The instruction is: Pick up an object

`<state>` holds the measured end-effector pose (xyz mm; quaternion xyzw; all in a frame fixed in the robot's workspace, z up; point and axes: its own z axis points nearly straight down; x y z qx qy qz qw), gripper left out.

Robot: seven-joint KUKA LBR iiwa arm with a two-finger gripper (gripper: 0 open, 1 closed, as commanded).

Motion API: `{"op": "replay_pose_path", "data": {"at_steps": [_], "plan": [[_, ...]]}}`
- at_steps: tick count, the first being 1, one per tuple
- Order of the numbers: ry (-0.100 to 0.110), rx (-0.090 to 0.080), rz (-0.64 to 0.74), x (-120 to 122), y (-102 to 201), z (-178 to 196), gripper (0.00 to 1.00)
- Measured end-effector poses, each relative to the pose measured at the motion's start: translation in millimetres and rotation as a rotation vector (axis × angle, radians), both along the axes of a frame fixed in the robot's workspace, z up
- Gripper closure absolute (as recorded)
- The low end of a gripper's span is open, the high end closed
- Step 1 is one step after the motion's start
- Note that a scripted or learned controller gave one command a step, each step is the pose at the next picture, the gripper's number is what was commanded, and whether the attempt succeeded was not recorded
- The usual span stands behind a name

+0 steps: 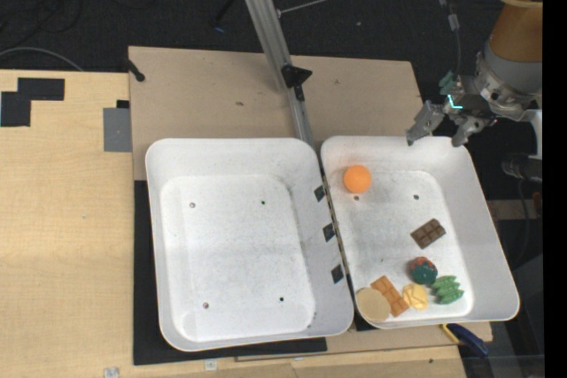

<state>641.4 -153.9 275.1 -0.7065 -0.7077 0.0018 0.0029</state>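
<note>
My gripper [440, 129] hovers over the far right corner of the right bin [400, 153], its two fingers spread apart with nothing between them. An orange ball [357, 179] lies in that bin's far left part, well left of the gripper. A brown chocolate piece [428, 233] sits near the bin's middle right. At the near end lie a red-and-teal round item [423, 270], a green leafy piece [448, 289], a yellow piece [415, 296], an orange cracker [388, 293] and a tan disc [373, 304].
The left bin [235, 239] stands beside the right one, joined by black clips [328, 231]. A slanted aluminium rail [266, 22] rises behind the bins. A wooden table [62, 217] lies to the left.
</note>
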Motion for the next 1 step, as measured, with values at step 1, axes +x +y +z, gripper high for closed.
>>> {"op": "replay_pose_path", "data": {"at_steps": [1], "plan": [[-0.004, -0.002, 0.003, 0.8, 0.3, 2.7, 0.0]]}}
